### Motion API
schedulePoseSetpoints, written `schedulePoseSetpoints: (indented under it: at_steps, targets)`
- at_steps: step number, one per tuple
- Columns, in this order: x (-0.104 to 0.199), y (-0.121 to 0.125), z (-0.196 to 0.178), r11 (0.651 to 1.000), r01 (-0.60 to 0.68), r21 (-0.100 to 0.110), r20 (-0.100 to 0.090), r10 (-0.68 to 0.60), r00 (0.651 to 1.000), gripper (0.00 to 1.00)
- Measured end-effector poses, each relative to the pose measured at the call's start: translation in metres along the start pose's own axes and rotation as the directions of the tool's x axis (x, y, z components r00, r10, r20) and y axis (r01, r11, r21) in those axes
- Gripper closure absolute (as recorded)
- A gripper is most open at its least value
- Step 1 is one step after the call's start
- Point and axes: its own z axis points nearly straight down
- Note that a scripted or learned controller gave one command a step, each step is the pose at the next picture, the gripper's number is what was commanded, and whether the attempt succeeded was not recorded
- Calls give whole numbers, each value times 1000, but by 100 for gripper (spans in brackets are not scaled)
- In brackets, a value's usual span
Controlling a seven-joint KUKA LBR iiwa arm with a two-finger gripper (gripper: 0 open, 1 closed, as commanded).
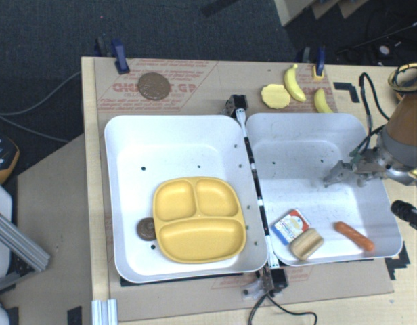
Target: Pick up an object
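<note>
Camera view: looks down at a slant on a tan surface (93, 181) that carries two shallow white bins side by side.
Left bin (127, 141): holds a yellow divided plate (197, 219) in its near half; a brown round piece (146, 229) lies touching the plate's left edge.
Right bin (296, 141): holds three things along its near side, and its far half is bare.
Small box (288, 224): white, blue and red, near the bin's near left corner.
Tan cylinder (306, 243): lies just beside the box, on its near right side, touching or almost touching it.
Orange carrot-like piece (353, 236): lies to the right of the cylinder, apart from it, close to the bin's near right rim.
Arm: reaches in from the right edge, over the right rim of the right bin.
End effector (338, 175): low over the right part of the right bin, fingers spread a little, nothing between them; well apart from the three things nearer the camera.
Far surface: a brown disc (154, 85) behind the left bin; a yellow round piece (275, 96) and two bananas (294, 83) behind the right bin.
</note>
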Motion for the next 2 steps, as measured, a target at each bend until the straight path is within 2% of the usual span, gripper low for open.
schedulePoseSetpoints:
  at_steps: [1, 2]
  targets:
    - [17, 103, 9, 1000, 11, -17, 9, -11, 1000, 0]
    - [-1, 15, -103, 1000, 0, -9, 7, 0, 1000, 0]
